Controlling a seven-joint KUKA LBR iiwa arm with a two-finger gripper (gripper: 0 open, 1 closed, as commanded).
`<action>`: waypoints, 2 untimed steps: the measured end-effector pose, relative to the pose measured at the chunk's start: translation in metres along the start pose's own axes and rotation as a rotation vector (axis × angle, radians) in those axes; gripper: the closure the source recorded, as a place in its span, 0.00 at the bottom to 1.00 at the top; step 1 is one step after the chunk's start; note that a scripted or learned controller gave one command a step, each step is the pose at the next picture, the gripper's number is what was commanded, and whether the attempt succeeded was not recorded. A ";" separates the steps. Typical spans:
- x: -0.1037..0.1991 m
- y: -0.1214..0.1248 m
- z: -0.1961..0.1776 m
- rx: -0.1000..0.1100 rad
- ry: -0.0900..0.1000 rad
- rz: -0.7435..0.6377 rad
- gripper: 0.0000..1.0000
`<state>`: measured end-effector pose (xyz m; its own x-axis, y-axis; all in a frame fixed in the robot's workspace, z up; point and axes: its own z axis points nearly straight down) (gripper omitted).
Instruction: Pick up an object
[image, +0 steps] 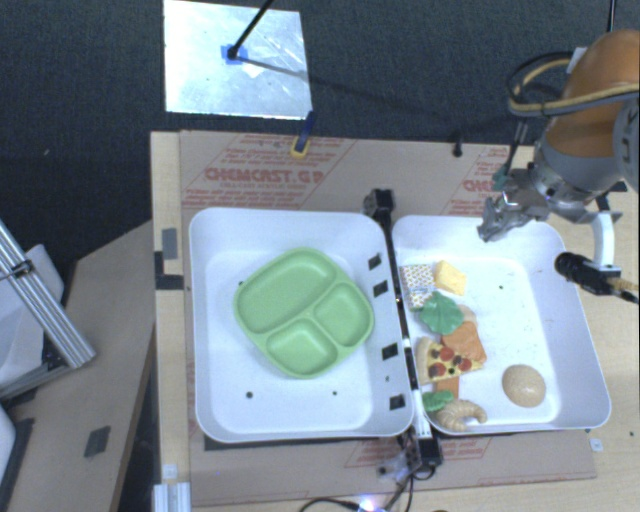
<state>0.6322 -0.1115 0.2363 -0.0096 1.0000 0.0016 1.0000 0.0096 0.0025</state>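
Note:
My gripper (495, 228) hangs over the far edge of the right bin (560, 300), above the bin's back rim, with nothing seen between its fingers. Toy food lies along the right bin's left side: a yellow cheese wedge (450, 277), a patterned square (417, 284), a green leafy piece (441, 315), an orange pizza slice (455, 355), a croissant (458, 411) at the front. A tan bread roll (523, 385) sits toward the front right. All of these lie well forward of the gripper.
A green divided plate (303, 312) rests in the left bin (220, 260). A black divider (395, 310) runs between the bins. A shiny sheet (237, 60) lies beyond the bench at the back.

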 end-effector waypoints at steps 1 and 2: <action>0.052 -0.009 0.021 0.002 0.000 0.000 1.00; 0.055 -0.004 0.016 0.000 -0.001 0.003 1.00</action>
<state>0.6273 -0.0563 0.2205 -0.0069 1.0000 0.0005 1.0000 0.0069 0.0026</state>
